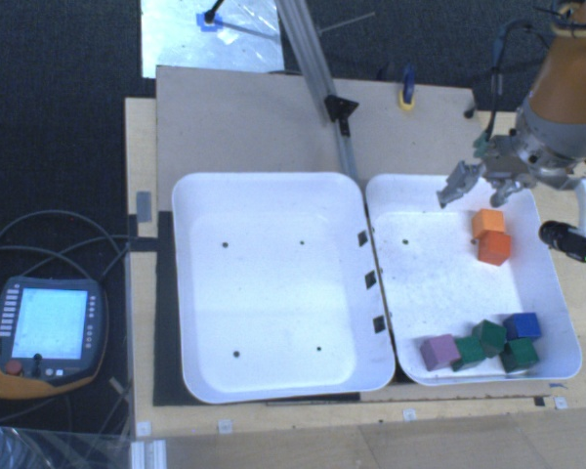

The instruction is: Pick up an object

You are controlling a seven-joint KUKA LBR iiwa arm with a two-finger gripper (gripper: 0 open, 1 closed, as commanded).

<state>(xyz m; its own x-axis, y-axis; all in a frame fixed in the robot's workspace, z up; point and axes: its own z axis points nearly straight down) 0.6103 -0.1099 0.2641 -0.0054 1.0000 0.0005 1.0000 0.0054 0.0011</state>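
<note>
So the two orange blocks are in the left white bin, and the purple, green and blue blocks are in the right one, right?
Not quite. The camera view shows the two orange blocks in the right white bin, with the purple block, green blocks and blue block along its near edge.

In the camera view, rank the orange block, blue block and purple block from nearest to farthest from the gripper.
1. orange block: right bin, upper part, just below the gripper.
2. blue block: right bin, lower right, among the clustered blocks.
3. purple block: right bin, bottom edge, left end of the cluster; only a little farther than the blue one.
</note>
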